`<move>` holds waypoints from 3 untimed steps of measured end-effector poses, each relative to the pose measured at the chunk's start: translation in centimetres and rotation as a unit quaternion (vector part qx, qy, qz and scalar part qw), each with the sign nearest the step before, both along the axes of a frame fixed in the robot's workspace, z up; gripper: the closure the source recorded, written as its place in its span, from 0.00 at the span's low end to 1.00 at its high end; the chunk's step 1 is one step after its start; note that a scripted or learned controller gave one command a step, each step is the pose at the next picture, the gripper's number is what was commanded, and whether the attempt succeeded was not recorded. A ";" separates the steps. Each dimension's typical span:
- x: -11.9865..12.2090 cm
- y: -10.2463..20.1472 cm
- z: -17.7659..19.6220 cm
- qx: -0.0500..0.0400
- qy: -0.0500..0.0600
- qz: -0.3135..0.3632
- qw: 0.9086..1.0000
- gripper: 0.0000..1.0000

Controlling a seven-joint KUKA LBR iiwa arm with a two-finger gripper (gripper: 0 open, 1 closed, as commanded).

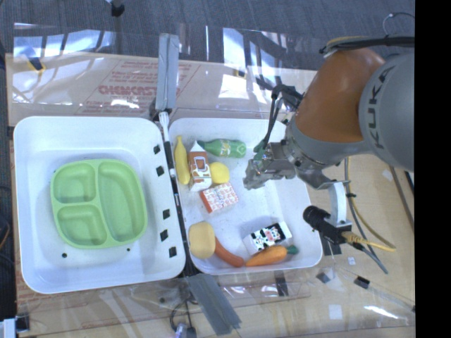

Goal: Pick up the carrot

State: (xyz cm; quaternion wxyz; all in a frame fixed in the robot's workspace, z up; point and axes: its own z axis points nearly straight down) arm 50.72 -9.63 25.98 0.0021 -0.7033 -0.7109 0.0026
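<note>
Gripper (pixel 257 173) hung over the right bin (pixel 310 255), above its middle; could not tell how it was set or whether anything was in it. Carrot (pixel 268 257) lay at the bin's near edge, just beside a cow-patterned carton (pixel 267 237) and touching a reddish sausage (pixel 227 253), well apart from the gripper. Further back lay a banana (pixel 182 160), a green bottle (pixel 224 148) and a lemon (pixel 220 172). In the left bin (pixel 28 210) sat a green divided plate (pixel 99 203).

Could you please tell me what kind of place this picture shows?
Probably a robotics laboratory bench, set up for picking trials. A large grey and orange robot arm reaches over two shallow white plastic bins; the right one holds toy foods, such as an orange carrot, and the floor is grey office carpet.
</note>
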 end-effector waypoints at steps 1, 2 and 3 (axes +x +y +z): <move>-2.9 -8.1 -0.2 0.001 -0.001 0.226 0.974 0.00; -3.0 -8.7 -13.5 0.003 -0.001 0.293 0.956 0.00; -2.5 -11.3 -16.7 -0.001 -0.007 0.379 0.925 0.00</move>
